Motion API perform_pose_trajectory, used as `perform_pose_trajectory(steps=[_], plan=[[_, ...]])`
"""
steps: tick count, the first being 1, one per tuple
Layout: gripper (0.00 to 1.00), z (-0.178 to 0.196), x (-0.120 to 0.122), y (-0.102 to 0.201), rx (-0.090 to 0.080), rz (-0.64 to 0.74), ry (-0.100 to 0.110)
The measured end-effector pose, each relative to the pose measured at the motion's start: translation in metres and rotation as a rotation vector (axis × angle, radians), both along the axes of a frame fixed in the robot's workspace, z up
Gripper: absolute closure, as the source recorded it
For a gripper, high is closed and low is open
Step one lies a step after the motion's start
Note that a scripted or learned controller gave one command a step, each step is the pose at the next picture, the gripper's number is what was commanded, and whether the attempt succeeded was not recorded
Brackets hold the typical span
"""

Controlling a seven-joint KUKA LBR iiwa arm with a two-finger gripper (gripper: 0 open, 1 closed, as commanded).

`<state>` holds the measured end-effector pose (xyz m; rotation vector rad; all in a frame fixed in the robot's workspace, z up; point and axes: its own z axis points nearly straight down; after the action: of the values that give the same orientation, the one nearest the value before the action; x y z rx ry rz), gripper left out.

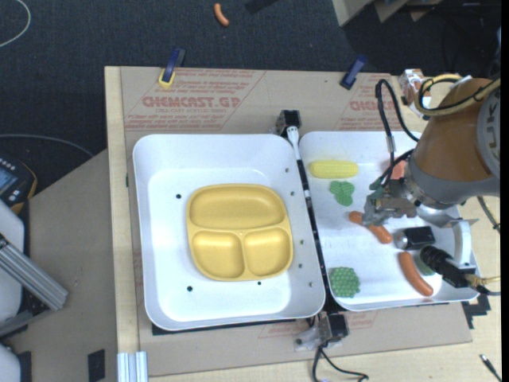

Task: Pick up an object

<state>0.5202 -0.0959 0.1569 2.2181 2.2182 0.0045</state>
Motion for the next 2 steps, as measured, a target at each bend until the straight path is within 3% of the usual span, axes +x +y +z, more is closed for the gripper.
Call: perform_pose_trajectory(steps=[2], plan=[[1.00, 0.070, 0.007, -0.004, 0.000, 0.001, 0.000]])
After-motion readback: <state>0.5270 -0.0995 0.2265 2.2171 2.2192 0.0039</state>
